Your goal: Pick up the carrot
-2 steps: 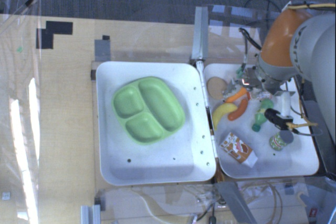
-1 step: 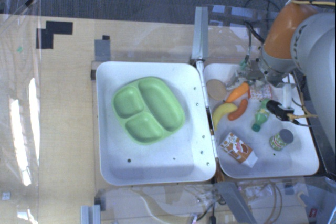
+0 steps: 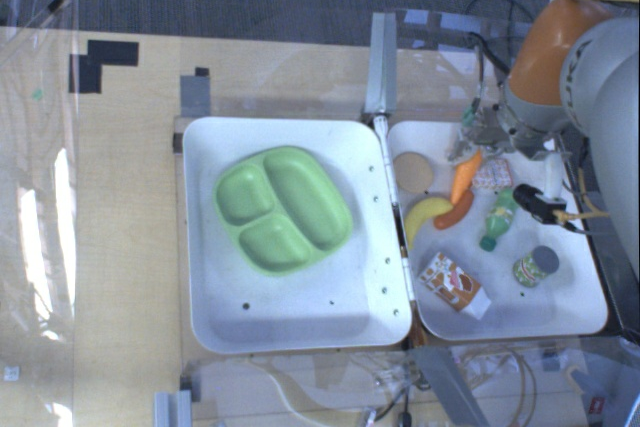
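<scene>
Gripper [image 3: 478, 137] down at back edge of right bin [image 3: 590, 315], directly over upper end of carrot [image 3: 465, 177]; grip state not discernible, tip masked by wrist hardware. Carrot lying tilted, lower end just beside sausage [image 3: 453, 211] and banana [image 3: 424, 213], round biscuit [image 3: 412, 172] to its left, so probably approached from free top end to avoid crowded neighbours. Green divided plate [image 3: 284, 209] alone in left bin [image 3: 200, 245], well apart from the work.

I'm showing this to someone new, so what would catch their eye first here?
Probably the green plate, alone in the left bin, bright against the white. Next the right bin, crowded with small items, where the end effector sits right at the top of the carrot, at the bin's far edge. The arm's orange band also stands out, upper right.
</scene>
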You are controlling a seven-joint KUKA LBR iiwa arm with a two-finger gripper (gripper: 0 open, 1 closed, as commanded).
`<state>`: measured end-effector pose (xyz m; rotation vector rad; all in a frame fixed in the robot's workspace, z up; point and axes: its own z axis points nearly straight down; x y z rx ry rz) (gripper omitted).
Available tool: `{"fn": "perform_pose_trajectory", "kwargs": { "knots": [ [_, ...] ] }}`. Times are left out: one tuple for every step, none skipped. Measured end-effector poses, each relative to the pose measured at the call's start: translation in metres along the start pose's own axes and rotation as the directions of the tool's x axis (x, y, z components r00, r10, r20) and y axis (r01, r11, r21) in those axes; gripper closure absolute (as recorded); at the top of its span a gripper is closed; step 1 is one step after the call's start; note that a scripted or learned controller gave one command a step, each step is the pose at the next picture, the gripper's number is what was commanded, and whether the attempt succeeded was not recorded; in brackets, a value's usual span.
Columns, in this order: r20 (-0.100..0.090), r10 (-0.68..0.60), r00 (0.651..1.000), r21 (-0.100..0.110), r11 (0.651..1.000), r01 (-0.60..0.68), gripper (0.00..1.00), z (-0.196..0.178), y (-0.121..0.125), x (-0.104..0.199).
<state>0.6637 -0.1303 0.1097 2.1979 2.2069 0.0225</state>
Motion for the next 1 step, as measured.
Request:
{"fn": "perform_pose_trajectory", "kwargs": {
  "knots": [
    [-0.002, 0.228, 0.974, 0.022, 0.973, -0.228, 1.00, -0.1221, 0.0105, 0.0544]
  ]
}}
